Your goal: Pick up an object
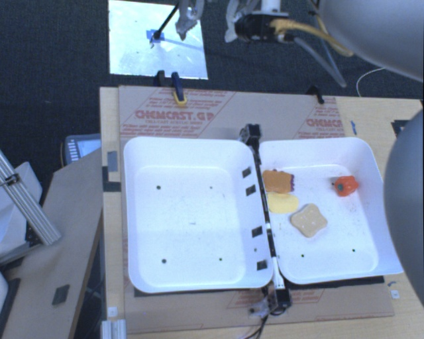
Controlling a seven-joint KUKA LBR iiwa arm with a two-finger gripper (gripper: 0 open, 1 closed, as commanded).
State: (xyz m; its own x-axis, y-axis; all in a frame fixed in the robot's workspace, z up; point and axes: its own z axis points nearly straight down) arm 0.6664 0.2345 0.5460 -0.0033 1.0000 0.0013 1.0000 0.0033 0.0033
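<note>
nearest the bottom of the frame, two white bins sit side by side on the worktop (pixel 111 265). the left bin (pixel 192 218) has just its bare floor with a few dark dots. all the stuff is in the right bin (pixel 331 248): a tan slice (pixel 308 220) closest, a yellow piece (pixel 283 203) just up-left of it, nearly touching, then an orange-brown piece (pixel 277 181) with a purple edge, hard against the dividing wall. a red-orange lump (pixel 344 186) sits apart toward the right side. past the bins there's a lettered cardboard sheet (pixel 285 112) with a yellow clamp (pixel 179 99), then a shiny plate (pixel 158 46). the pincer (pixel 187 20) hangs way up at the top edge over that plate, nowhere near the bins. can't tell if it's spread or pressed together. the grey arm (pixel 405 192) blurs down the right.
</note>
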